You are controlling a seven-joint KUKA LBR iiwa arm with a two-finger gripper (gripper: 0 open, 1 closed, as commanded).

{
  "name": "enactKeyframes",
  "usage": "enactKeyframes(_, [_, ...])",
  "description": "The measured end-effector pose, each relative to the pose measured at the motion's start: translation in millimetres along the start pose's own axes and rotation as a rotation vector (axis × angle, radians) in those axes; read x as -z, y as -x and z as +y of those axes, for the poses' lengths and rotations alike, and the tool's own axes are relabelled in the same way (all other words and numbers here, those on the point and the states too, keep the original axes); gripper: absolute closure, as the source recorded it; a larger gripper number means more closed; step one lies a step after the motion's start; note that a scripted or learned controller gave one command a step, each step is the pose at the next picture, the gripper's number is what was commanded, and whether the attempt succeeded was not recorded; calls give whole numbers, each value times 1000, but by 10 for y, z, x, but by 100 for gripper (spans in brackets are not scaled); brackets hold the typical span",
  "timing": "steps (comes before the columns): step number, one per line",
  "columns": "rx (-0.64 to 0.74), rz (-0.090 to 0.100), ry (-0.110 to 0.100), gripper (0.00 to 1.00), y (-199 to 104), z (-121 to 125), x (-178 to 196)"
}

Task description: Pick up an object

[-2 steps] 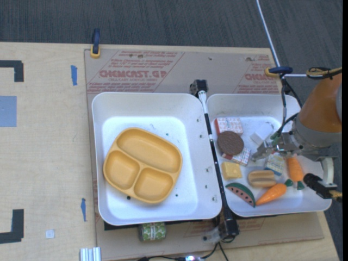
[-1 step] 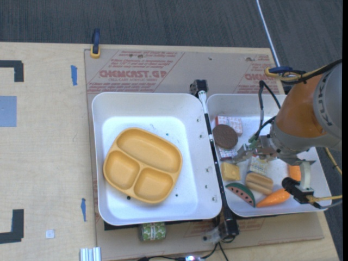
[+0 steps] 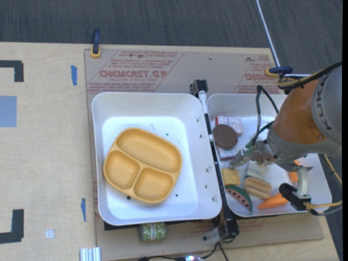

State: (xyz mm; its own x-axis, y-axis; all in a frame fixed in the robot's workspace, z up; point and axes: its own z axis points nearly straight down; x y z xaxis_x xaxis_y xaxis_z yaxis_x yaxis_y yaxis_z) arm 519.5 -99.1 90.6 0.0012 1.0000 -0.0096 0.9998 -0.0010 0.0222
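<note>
Gripper (image 3: 247, 157): over right bin (image 3: 324, 192), finger state cannot be told. Bread roll (image 3: 258, 187): just below-right of gripper, long axis left-right. Yellow cheese wedge (image 3: 231, 176) beside it.

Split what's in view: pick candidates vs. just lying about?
Job:
- arm's gripper, over the right bin
- brown round cookie
- watermelon slice
- bread roll
- carrot
- yellow cheese block

Lying about:
- left bin
- yellow divided plate in it
- green can in front of the left bin
- blue clamps
</note>
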Motion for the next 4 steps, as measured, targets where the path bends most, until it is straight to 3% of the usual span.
enactKeyframes(1, [-2, 3, -12, 0, -7, 107, -20])
enactKeyframes(3, [1, 1, 0, 0, -41, -28, 0])
enactKeyframes(4, [-1, 6, -12, 0, -31, -375, -31])
